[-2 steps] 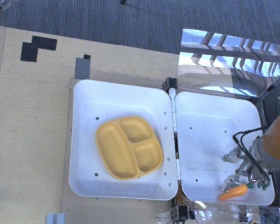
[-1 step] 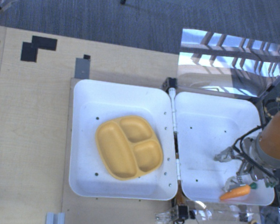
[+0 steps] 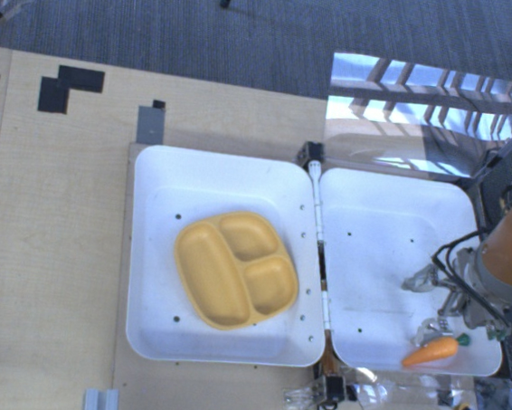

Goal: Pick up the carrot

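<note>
Gripper (image 3: 433, 309) over right bin (image 3: 391, 214), fingers spread, holding nothing.
You see carrot (image 3: 430, 352) just near of it, at bin's near-right corner.

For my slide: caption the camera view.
End effector above the carrot in the right bin; yellow tray in the left bin.

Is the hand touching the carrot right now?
Cannot tell. In the camera view the hand sits just above the carrot near the right bin's front edge, its metal tips meeting the carrot's outline, but neither contact nor a gap shows plainly.
</note>
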You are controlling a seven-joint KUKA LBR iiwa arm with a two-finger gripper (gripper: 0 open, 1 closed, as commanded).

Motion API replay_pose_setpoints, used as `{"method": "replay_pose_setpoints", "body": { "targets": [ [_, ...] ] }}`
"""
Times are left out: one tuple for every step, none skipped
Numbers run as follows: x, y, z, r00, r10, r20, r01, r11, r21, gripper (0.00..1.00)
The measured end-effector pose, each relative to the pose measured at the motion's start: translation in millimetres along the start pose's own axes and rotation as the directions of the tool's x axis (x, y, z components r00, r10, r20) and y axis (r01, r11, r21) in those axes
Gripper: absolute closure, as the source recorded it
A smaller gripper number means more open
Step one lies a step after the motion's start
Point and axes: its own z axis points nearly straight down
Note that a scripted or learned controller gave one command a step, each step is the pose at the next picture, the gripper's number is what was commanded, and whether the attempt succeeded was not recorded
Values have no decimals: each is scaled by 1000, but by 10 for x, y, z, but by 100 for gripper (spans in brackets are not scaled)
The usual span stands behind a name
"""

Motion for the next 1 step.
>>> {"method": "replay_pose_setpoints", "body": {
  "targets": [
    [8,19,-3,999,-44,4,44,999,-1,0]
  ]
}}
